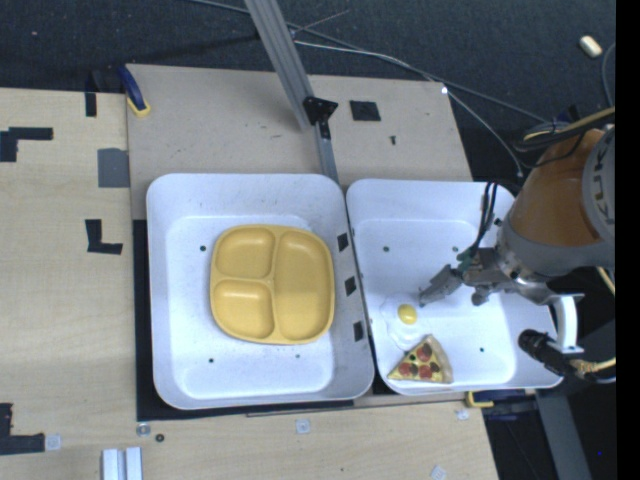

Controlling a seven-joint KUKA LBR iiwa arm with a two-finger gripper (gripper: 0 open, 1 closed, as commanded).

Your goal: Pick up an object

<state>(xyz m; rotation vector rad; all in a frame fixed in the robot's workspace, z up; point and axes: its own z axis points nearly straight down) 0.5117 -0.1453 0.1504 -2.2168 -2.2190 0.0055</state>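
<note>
yellow and white, a toy fried egg (404, 316) lies on the floor of the right bin (420, 208), toward its left wall and a little below the middle. the jaws (432, 293) hang just up and to the right of the egg, their tip close to it, and whether they touch it cannot be told from this slant. whether the jaws stand apart or together cannot be told either; nothing shows between them. the arm (560, 213) comes in from the right, its orange band above the wrist lying over the bin's right side. a toy pizza slice (423, 361) lies near the bin's front edge, just below the egg and apart from it. in the left bin (180, 268) a yellow tray (271, 283) with three compartments lies flat near the middle, well away from the jaws. both bins sit side by side on the pale wooden worktop (60, 298).
</note>
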